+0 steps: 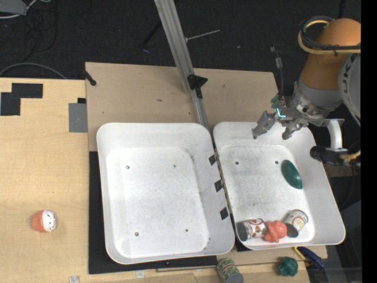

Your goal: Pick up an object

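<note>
Light: bright, even, overhead
Glare: white bins [154, 135] slightly washed out
Far background: dark
Focus: soft, grainy

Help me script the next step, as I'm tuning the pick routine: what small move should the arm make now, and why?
Probably bring the gripper toward the near side of the right bin and lower it over the dark green object. The open gripper hangs above the bin's far edge holding nothing, and that object lies alone, while the cans and the red piece crowd the near corner.
</note>
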